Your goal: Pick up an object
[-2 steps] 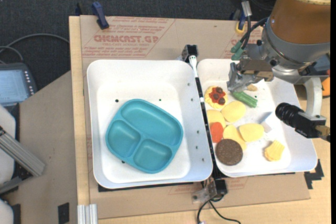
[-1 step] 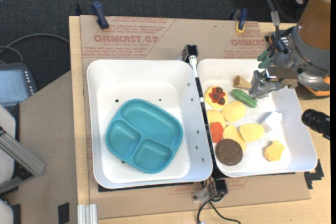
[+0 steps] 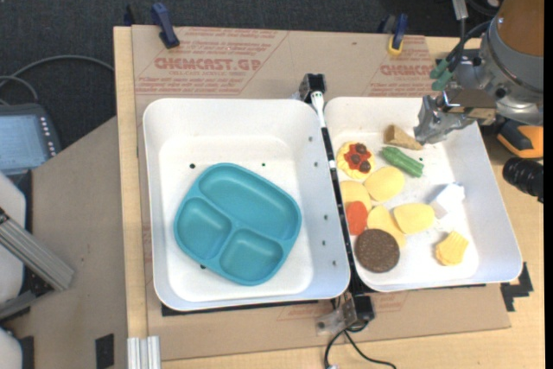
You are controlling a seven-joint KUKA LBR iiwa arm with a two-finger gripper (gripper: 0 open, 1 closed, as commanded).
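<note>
The right bin (image 3: 492, 212) holds several toy foods: a pizza slice (image 3: 355, 157), a green pickle (image 3: 402, 161), a tan piece (image 3: 398, 136), yellow pieces (image 3: 384, 183) (image 3: 414, 218), an orange piece (image 3: 355, 216), a brown round cookie (image 3: 378, 249), a yellow chunk (image 3: 451, 249) and a pale white piece (image 3: 449, 196). My gripper (image 3: 429, 132) hangs over the bin's far part, just right of the tan piece and above the pickle's end. Nothing shows between its fingers.
The left bin (image 3: 164, 134) holds a teal divided plate (image 3: 238, 223). A black clip (image 3: 312, 86) sits on the divider between the bins. Blue (image 3: 164, 23) and yellow (image 3: 397, 34) clamps hold the far board edge. The arm reaches in from the upper right.
</note>
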